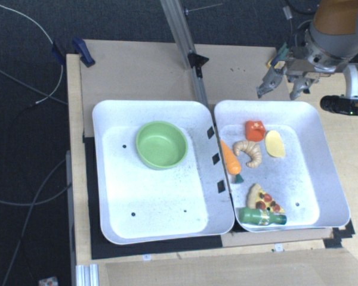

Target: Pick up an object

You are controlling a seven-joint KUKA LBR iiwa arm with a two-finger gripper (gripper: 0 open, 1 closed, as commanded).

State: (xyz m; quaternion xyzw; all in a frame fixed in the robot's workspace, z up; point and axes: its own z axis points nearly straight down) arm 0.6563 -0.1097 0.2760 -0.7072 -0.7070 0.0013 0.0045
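My tool (284,87) hangs spread and empty; just below it sits the red pepper (255,129).

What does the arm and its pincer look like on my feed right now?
The arm is grey metal with a broad orange band above the wrist. Dark cables run along its top. The pincer is a small grey metal assembly with a teal-green patch on one side, ending in two thin, dark-tipped fingers.
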